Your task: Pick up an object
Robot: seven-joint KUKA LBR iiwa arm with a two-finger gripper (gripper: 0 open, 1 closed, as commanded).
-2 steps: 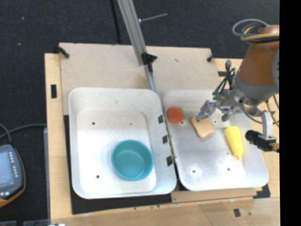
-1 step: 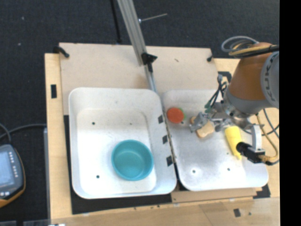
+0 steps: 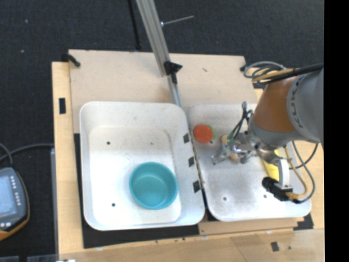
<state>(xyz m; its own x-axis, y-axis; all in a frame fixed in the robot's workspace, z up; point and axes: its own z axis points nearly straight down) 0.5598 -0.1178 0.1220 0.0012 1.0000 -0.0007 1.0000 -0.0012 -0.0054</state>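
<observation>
The gripper (image 3: 232, 150) hung low in the right bin (image 3: 240, 209), just right of an orange ball (image 3: 203, 133); its jaw state could not be told. Closing off-centre risked nudging the ball away. A teal bowl (image 3: 154, 185) sat left.

A pale wooden table (image 3: 109, 78) stands on dark, speckled carpet floor (image 3: 65, 15). A slanted grey aluminium rail (image 3: 152, 29) rises from the table's far side. At the left edge, a grey handheld control pendant (image 3: 11, 201) with a dark cable (image 3: 22, 149) lies on the floor.
</observation>
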